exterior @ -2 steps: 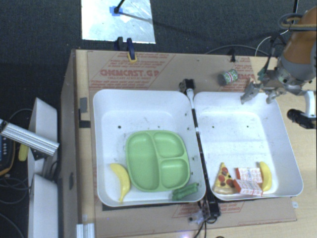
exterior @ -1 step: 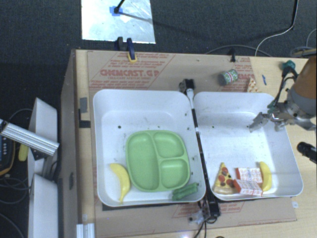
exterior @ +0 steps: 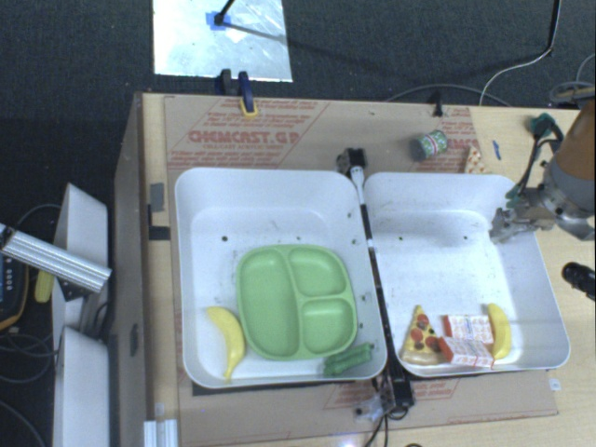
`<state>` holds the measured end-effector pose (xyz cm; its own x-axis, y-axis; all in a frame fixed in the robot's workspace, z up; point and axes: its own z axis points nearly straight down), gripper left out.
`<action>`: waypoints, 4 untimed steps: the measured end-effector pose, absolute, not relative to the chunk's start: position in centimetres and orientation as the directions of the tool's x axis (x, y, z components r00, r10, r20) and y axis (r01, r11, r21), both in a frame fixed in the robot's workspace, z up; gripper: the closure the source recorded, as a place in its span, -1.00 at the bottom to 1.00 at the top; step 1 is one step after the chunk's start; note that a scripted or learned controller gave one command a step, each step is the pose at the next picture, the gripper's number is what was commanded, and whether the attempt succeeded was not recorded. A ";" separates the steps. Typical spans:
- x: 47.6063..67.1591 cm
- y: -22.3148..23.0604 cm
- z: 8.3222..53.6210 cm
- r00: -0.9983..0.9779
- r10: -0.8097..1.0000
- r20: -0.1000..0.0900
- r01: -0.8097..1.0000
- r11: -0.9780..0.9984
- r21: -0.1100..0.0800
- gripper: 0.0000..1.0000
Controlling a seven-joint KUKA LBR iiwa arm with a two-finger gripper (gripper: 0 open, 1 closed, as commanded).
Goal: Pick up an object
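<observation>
tool (exterior: 507, 222) sits at the right bin's (exterior: 438, 250) 3 o'clock rim, up near the far right corner, hanging off the grey arm (exterior: 573, 170) that comes in from the right. can't tell whether it's apart or together; too small and blurred at this angle. nothing visible in it.

nearest candidates are all in the right bin, along its near wall, roughly 6 o'clock from the tool:
- small banana (exterior: 500, 329), closest to the tool, almost straight below it at 6. long axis runs 12 to 6, lying against the bin's right slope.
- red-and-white carton (exterior: 468, 338), touching or just beside the banana on its 9 o'clock side, long axis roughly 9 to 3.
- pizza slice toy (exterior: 424, 335), just left of the carton, at about 7 from the tool, point toward 12.

left bin (exterior: 270, 203) items are well apart from the tool, at 8 to 9 o'clock: green divided plate (exterior: 296, 301), second banana (exterior: 226, 338) at its 8, green piece (exterior: 347, 359) at its 5.

a small can (exterior: 430, 143) lies on the worktop (exterior: 242, 133) outside the bins, 11 o'clock from the tool.

judgement: small banana is the short move, straight toward 6 and down. its axis points at the tool, so closing across it means a 9-3 closing line. risk: it's crowded by the carton and the bin slope, little room either side.
</observation>
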<state>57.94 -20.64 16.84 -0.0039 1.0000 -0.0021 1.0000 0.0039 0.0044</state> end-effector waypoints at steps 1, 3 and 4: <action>59.9 -20.6 17.3 -0.004 1.000 0.000 1.000 0.004 0.003 1.00; 59.4 -20.7 20.7 -0.002 1.000 -0.001 1.000 0.002 0.004 1.00; 58.1 -18.7 16.0 -0.004 1.000 0.000 1.000 0.004 0.000 1.00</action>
<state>58.13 -18.71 15.95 -0.0036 1.0000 -0.0003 1.0000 0.0036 0.0005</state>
